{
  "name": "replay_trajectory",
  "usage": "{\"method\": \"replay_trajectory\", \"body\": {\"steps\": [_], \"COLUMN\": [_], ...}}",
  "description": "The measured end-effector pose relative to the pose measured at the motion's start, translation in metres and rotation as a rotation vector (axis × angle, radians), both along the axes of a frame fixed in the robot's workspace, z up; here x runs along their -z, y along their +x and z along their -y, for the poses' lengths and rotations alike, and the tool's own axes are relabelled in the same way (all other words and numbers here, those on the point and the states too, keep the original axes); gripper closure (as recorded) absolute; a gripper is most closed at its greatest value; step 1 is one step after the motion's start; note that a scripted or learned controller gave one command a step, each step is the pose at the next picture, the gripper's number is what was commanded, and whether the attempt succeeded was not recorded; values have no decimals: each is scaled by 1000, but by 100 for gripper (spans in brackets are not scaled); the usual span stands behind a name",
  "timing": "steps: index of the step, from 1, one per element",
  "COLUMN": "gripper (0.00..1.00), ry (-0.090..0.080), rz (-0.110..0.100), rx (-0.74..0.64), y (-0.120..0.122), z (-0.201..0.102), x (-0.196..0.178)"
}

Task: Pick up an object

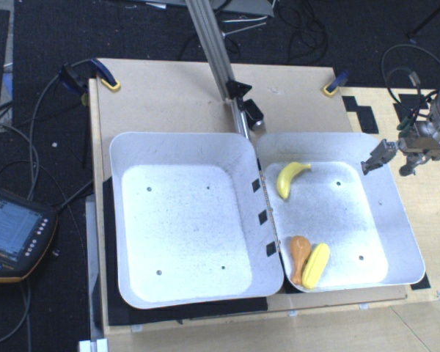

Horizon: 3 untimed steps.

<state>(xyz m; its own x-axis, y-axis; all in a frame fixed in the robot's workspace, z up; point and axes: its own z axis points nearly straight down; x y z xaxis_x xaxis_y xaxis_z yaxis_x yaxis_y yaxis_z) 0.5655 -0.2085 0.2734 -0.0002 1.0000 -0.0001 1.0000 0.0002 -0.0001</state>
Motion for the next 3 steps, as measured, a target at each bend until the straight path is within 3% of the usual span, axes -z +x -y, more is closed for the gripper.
{"method": "replay_trajectory", "body": {"steps": [2, 3], "gripper": [0, 0], "ry": [1, 1], "rz": [-5, -4], "rx": [0, 0], "y": [-12, -3], "z": [-10, -9], "x": [111, 162]}}
